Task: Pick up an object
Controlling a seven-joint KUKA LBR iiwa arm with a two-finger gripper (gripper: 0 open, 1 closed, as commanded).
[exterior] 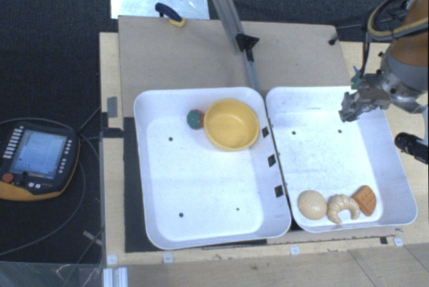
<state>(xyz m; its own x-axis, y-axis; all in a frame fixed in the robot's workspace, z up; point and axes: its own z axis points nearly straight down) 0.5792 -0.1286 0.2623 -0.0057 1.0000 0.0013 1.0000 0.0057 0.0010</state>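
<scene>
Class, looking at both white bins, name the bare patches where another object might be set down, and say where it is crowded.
Left bin: bare below the yellow bowl and small green object. Right bin: bare middle, between the gripper and the front row. Crowded: the round beige item, croissant-like piece and orange waffle-like piece.

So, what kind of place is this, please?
Probably a robotics lab bench set up for grasping trials: a robot arm over two white bins, a control pendant lying on the dark floor, and toy food to pick.
</scene>
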